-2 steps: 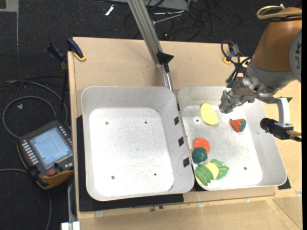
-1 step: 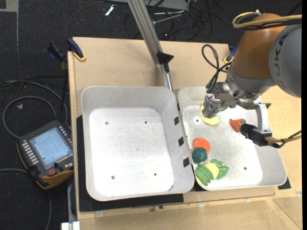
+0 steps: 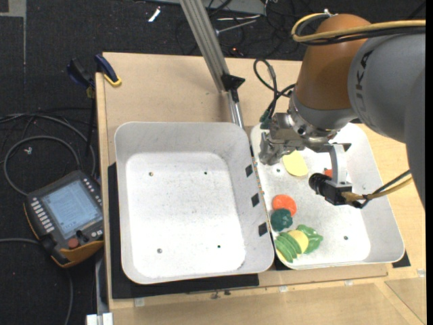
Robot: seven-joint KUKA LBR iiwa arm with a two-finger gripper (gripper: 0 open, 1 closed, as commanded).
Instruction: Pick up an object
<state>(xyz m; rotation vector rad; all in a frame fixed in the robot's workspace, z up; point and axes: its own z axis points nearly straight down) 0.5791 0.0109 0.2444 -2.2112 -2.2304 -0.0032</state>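
Note:
In the right bin (image 3: pixel 379 242) lie several small objects: a pale yellow piece (image 3: pixel 295 164), an orange-red ball (image 3: pixel 284 202), a dark green lump (image 3: pixel 281 219), and a green and yellow toy (image 3: pixel 298 240) near the front. A small red bit (image 3: pixel 328 173) peeks out by the arm's black fitting. My gripper (image 3: pixel 269 151) reaches down at the bin's left side, just left of the pale yellow piece. Nothing shows between its fingers.
The left bin (image 3: pixel 135 141) sits beside the right one on the wooden bench. A metal pole (image 3: pixel 210 46) slants across the back. A teach pendant (image 3: pixel 64 212) and cables lie on the floor at left. The arm's bulk covers the right bin's back.

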